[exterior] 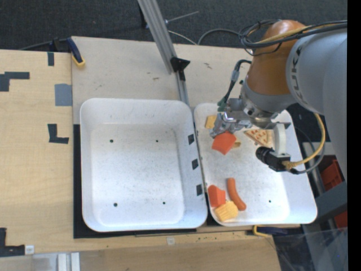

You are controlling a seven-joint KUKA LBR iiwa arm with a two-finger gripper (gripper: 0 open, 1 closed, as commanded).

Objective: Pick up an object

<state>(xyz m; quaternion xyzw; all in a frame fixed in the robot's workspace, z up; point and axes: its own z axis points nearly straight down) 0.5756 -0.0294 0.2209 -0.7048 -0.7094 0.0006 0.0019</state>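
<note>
Gripper (225,127) sits low over the right bin (293,208), upper part of it, right of frame centre. Directly beneath it is an orange block (224,144); the block's top edge meets the gripper's underside. Whether the block is between the fingers or just under them cannot be made out, and the hand's opening cannot be told from this angle.

Handling, judged by look: the block seems a small toy-food piece, light, likely rigid plastic or foam, smooth-faced and so a bit slippery. It has fairly flat sides; taking it across two opposite faces near the middle looks the safest hold. Not fragile.

Other pieces in the same bin: a yellow piece (210,121) at the upper left rim, touching the gripper's outline; a pizza slice (260,134) just right of the gripper; a sausage (236,194) lower centre; an orange wedge (216,195) and a yellow ridged piece (227,211) touching each other, lower left corner. Left bin (135,162) lies beside, sharing the middle edge.

Hidden or unclear: wrist body covers the bin's upper right part. The yellow piece is half covered; its shape is unsure.
</note>
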